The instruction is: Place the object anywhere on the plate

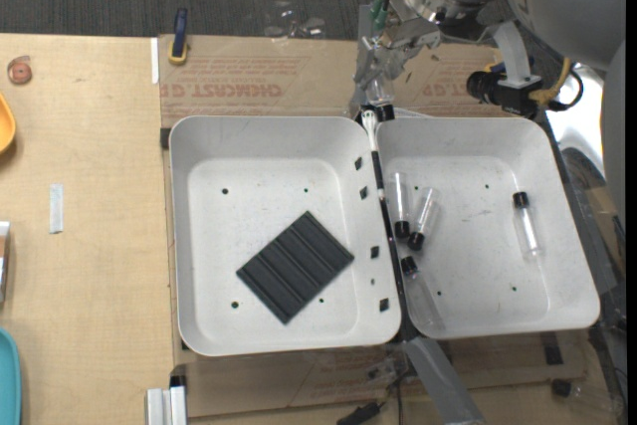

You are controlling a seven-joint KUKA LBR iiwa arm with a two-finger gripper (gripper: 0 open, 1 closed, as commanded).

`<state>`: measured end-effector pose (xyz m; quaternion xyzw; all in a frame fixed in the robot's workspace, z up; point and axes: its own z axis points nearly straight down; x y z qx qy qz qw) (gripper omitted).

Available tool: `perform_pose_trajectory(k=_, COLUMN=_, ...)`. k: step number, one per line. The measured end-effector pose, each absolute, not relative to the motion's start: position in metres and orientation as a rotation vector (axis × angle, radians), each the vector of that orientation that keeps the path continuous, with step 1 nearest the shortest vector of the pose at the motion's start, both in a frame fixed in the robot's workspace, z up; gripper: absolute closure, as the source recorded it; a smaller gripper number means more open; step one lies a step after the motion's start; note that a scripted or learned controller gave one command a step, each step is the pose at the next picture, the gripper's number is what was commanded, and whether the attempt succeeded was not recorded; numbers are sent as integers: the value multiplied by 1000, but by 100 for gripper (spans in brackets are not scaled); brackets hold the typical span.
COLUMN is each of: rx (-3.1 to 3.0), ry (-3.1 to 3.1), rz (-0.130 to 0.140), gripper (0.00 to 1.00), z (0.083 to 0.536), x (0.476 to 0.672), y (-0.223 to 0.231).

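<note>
Pincer above bins' top junction, vials well below.

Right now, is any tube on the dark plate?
No: the dark plate lies bare in the left bin; the tubes lie in the right bin.

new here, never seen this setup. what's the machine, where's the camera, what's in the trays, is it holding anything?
The machine is one grey robot arm with an orange band, reaching in from the right. Its two-finger gripper sits above the far edge where the two bins meet; I can't tell whether it holds anything.

The single camera is fixed above the bench, looking down at a slant.

The left bin holds a dark ribbed rectangular plate, lying flat and turned diagonally. The right bin holds clear tubes with black caps: two tubes close together near its left wall and one separate tube toward its right side.

The job is to put an object on the plate; none is there yet.
</note>
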<state>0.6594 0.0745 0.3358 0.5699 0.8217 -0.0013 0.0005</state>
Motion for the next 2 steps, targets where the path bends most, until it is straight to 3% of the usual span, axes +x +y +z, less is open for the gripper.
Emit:
perform_pose_trajectory(k=1, rx=1625, ry=2690, rz=-5, gripper=100, z=280, x=659, y=139)
perform_pose_trajectory(k=2, rx=974, ry=2984, rz=0, gripper=100, z=333, x=658, y=161)
